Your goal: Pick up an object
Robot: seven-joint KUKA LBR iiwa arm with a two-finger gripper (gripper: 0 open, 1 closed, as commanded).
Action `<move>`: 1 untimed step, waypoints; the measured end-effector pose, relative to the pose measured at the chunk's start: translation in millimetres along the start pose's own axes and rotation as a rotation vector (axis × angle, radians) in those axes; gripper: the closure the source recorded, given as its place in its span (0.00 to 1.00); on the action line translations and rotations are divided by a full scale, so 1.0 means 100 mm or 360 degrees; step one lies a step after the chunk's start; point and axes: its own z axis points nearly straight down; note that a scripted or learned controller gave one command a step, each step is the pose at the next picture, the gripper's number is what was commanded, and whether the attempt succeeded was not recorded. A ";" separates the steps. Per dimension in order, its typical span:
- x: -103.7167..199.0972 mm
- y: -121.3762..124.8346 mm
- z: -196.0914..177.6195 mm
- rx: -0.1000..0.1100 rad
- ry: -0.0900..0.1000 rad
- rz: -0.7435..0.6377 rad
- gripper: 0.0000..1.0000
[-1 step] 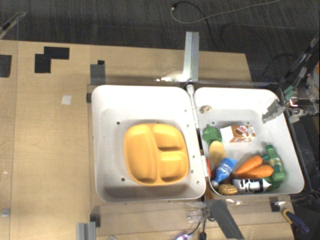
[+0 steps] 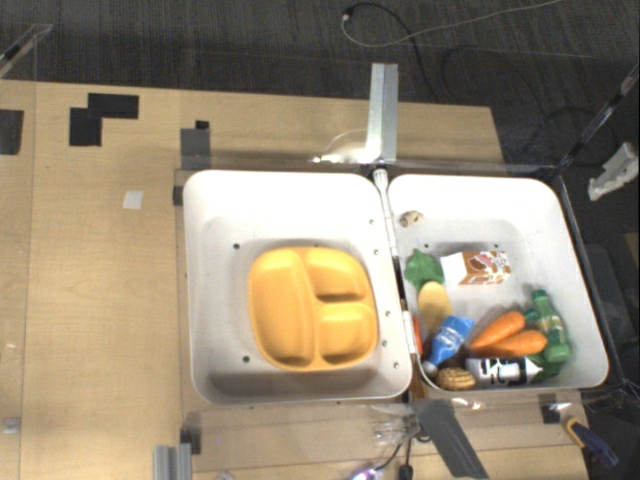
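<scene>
1. None of the pickup is done, as far as I can judge: every item lies loose in a bin, nothing is lifted, and the whole grasp is still to come.
2. Whether the hand is apart or together I cannot tell, so I cannot place things from it beyond the arm's side of the counter, the view's right.
3. Two white bins sit side by side. The right bin, nearer the arm's side, holds the pile of candidates. The left bin, farther off, holds a yellow divided tray.
4. The pile crowds the right bin's near end: a green pepper, a blue bottle, two carrots, a black can and a green bottle, most touching a neighbour.
5. A likely target is the upper carrot, on top of the pile. Its long axis runs aslant, with the narrow tip toward the blue bottle and the thick end toward the green bottle.
6. The lower carrot lies just beside it, nearly parallel, so a grasp across the short axis looks tight.
</scene>
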 end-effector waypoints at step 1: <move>0.29 -0.07 -0.36 0.0000 0.0000 -0.0156 0.00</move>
